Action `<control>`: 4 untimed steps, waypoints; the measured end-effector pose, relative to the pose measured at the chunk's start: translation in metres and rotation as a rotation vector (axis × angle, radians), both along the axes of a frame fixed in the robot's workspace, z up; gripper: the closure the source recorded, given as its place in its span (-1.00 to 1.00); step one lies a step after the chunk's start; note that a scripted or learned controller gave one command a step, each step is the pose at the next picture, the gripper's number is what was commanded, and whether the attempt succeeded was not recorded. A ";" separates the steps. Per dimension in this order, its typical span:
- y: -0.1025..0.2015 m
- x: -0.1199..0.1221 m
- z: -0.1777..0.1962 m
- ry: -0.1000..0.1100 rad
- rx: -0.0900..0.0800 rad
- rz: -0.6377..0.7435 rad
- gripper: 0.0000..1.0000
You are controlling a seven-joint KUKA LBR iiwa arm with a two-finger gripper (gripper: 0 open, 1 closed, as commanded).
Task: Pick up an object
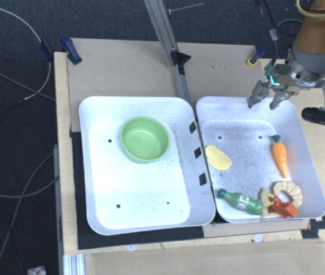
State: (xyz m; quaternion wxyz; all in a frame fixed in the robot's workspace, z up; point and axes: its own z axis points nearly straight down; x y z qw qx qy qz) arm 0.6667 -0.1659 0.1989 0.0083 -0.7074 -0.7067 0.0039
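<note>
End effector [269, 99] hovers over the far edge of the right bin [237, 110], fingers spread wide, nothing between them. In that bin: carrot [280, 158] at right, yellow piece [218, 157] at left, green bottle [241, 201] and a ring toy [286, 193] near. Left bin [102, 171] holds a green bowl [145, 139]. Both bins sit on the counter [122, 67].

Blue clamps [70, 50] grip the wooden bench [122, 67].
</note>
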 end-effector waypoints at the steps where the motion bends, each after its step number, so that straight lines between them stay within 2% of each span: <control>1: 0.000 0.002 0.005 -0.009 -0.001 0.001 -1.00; 2: 0.010 0.003 -0.042 -0.004 -0.001 0.003 -1.00; 3: 0.007 -0.008 -0.092 -0.004 -0.002 0.000 -1.00; 4: 0.008 -0.008 -0.102 -0.004 -0.001 0.001 -1.00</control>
